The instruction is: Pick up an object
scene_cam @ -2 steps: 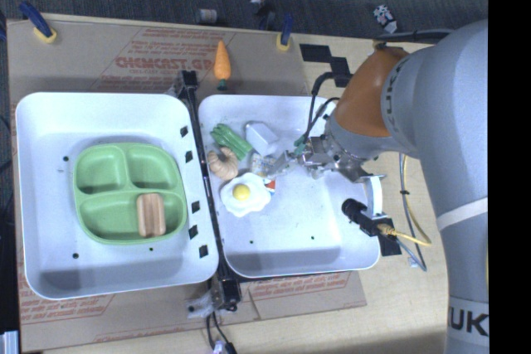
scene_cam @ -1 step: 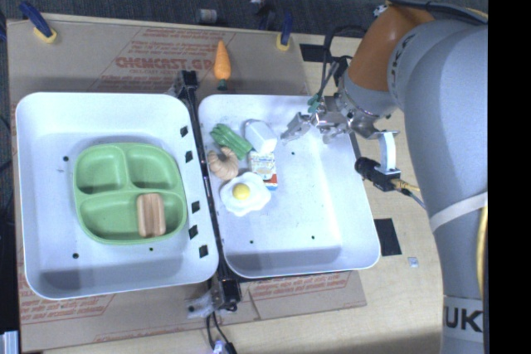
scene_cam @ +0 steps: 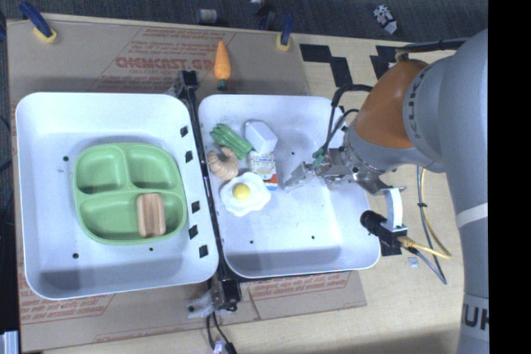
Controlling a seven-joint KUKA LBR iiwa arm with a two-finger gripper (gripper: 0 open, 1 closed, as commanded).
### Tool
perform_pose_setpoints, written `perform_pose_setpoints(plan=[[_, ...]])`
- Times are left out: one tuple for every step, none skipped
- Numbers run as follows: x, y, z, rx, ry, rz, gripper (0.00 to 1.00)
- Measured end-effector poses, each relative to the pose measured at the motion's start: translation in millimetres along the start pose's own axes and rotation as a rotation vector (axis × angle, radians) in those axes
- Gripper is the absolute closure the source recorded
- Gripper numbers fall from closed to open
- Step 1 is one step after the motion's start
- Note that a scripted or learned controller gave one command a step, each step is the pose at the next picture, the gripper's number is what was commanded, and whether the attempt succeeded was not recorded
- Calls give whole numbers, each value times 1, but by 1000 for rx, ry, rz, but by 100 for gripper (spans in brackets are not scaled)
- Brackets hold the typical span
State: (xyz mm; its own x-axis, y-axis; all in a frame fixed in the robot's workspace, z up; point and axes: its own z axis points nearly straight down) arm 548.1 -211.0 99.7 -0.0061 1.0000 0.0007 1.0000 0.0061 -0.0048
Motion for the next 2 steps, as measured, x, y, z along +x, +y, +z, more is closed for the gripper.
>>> perform_pose_setpoints(plan=[[43,-68,9,0,1,-1,0],[93,-71,9,-1,1,-3,0]])
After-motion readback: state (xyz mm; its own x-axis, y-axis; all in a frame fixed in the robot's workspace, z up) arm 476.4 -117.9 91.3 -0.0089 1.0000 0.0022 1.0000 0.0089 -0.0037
